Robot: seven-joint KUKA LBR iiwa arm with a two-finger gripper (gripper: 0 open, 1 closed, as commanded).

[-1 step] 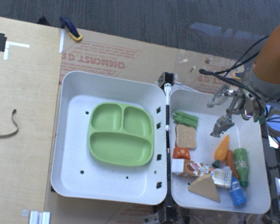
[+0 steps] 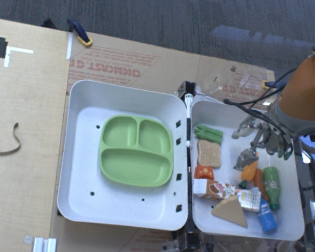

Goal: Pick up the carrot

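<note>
Over the right bin (image 2: 283,228) I have the fingers (image 2: 248,156) spread just above the carrot (image 2: 249,172), holding nothing; next I judge a short drop, then closing.

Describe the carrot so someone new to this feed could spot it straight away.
Look in the right-hand white bin, the one crowded with toy food. Near its right side, just below the gripper, the carrot lies left of the green bottle. It is the small orange piece; its neighbours are green, blue or tan.
</note>
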